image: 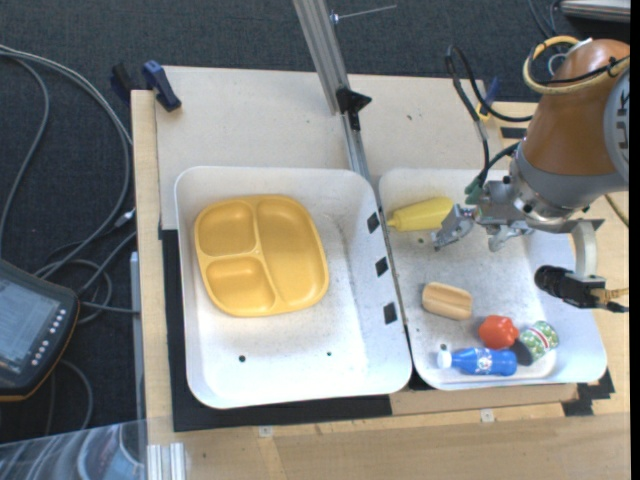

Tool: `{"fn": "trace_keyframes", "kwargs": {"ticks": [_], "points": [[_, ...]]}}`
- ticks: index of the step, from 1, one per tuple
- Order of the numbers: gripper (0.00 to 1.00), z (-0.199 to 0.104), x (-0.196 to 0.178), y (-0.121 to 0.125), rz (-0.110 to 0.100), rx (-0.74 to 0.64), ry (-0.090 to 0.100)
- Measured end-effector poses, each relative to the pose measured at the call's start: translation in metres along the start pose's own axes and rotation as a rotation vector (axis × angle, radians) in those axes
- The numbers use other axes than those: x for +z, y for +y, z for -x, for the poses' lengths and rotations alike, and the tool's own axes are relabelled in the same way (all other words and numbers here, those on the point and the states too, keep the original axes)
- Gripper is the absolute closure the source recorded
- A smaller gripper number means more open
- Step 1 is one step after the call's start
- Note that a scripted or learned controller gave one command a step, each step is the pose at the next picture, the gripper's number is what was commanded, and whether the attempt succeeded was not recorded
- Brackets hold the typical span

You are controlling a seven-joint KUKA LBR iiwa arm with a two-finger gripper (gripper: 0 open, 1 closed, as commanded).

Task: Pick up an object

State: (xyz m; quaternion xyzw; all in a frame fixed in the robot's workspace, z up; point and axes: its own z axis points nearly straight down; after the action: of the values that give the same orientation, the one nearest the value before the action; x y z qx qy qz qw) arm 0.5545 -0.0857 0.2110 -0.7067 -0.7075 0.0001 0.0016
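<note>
The right bin (520, 268) holds several objects. A yellow banana-shaped piece (420, 213) lies at its far left corner. Nearer the front lie a tan oblong block (446, 300), a red ball (497, 330), a blue and white bottle (480, 361) on its side, and a small green and white ball (540, 340). My gripper (474, 232) hangs over the far part of this bin, just right of the yellow piece. Its two fingers stand apart, open, with nothing between them. One fingertip (447, 234) sits close to the yellow piece's right end.
A yellow divided plate (260, 255) rests in the left bin (200, 368). A slanted metal pole (325, 38) rises behind the bins. Black cables (470, 78) and a black part (568, 286) hang off the arm at right. A blue clamp (160, 83) sits at the bench's far left.
</note>
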Motion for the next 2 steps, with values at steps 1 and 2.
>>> {"fn": "trace_keyframes", "kwargs": {"ticks": [1,2], "points": [[0.0,0.0,0.0,0.0,0.001,0.001,0.0],[0.0,-0.002,0.043,-0.003,-0.005,0.001,0.0]]}}
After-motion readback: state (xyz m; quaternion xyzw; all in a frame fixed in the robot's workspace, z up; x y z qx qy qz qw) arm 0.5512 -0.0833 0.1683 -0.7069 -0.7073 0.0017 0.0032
